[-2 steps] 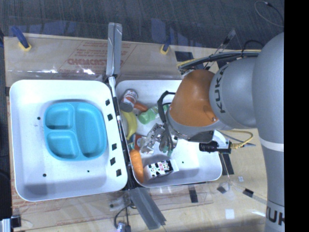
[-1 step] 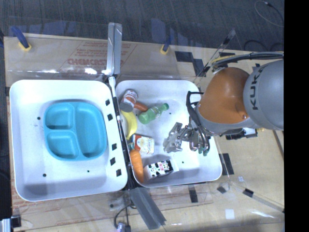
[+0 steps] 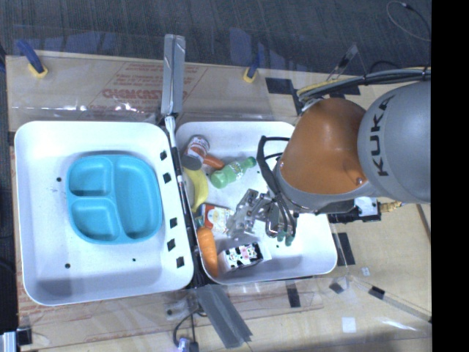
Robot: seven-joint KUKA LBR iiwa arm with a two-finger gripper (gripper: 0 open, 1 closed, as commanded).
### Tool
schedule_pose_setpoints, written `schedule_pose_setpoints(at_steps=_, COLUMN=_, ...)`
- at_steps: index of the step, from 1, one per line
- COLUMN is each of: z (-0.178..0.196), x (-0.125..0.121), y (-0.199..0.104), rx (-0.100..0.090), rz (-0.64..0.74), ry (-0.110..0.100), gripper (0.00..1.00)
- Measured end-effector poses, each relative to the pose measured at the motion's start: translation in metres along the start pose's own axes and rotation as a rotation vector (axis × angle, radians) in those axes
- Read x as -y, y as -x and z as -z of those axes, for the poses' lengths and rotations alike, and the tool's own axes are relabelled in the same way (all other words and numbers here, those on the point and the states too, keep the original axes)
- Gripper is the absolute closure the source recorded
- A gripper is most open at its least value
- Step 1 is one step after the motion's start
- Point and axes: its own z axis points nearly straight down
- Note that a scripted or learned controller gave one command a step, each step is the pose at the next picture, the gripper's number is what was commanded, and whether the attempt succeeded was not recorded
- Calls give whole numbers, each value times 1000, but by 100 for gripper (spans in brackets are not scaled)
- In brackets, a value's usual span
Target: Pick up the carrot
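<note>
Below, a pale wooden desk is seen, covered in part by a clear plastic sheet with red print, against dark carpet at the top. Two shallow white bins are counted: the left bin carries one turquoise tray with three rounded compartments, moulded and smooth. The right bin holds one carrot, orange and tapered, lying near the bin's left wall toward the front. Beside it are seen one yellow banana, one green bottle, one small can and one printed black-and-white card. The jaws, metallic and tangled with cables, are placed over the bin's middle, apart from the carrot; whether they are released or clenched cannot be told.
</note>
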Motion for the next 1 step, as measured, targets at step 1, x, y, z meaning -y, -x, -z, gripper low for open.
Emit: schedule_pose_setpoints(at_steps=1, z=-1, x=-66, y=-24, rx=-2, rz=331, ry=-1, gripper=100)
